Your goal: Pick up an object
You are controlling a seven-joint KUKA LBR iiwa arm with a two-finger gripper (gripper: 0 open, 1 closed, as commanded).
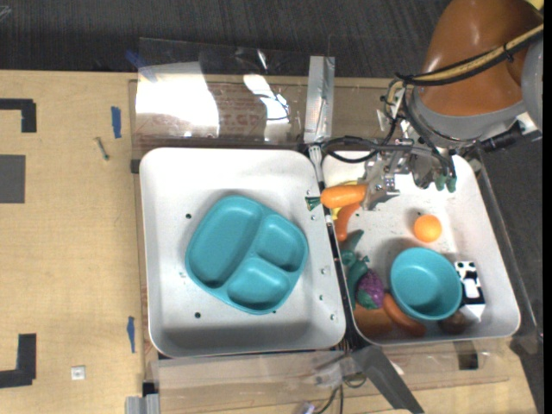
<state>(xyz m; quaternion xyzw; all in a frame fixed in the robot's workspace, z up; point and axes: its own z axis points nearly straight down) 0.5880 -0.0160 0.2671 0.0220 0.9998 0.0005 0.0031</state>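
Landmark: teal bowl (pixel 424 284), upright in the right bin (pixel 496 257), toward that bin's near end.

Nearest the camera, tucked against the bowl's near-left side: a heap of toy food, namely a purple grape bunch (pixel 372 290) with a green stem and an orange-brown piece (pixel 390 316) under the bowl's rim. Crowded, partly hidden by the bowl. A black-and-white block (pixel 467 281) sits touching the bowl on its right.

Just beyond the bowl, standing clear on bare bin floor: a small orange ball (pixel 427 228).

Farther again, up and left of the bowl at the wall shared by the two bins: an orange carrot-like piece (pixel 343 196), long axis running roughly left-right across the divider, with a second orange piece (pixel 342 222) slanting below it.

Farthest: the tool (pixel 380 188), hanging over the far-left part of the right bin. The carrot's right end lies immediately left of the tool, seemingly touching. Whether the tool is clenched, released or gripping the carrot: cannot tell, cables and metalwork blur it.

Judgement: the carrot is the likeliest target, lying just left of the tool. Its axis points toward the tool, so closure would fall on the end, not the middle. Slip risk.

Left bin (pixel 172 179) holds a teal divided plate (pixel 247 252), well left of the bowl.
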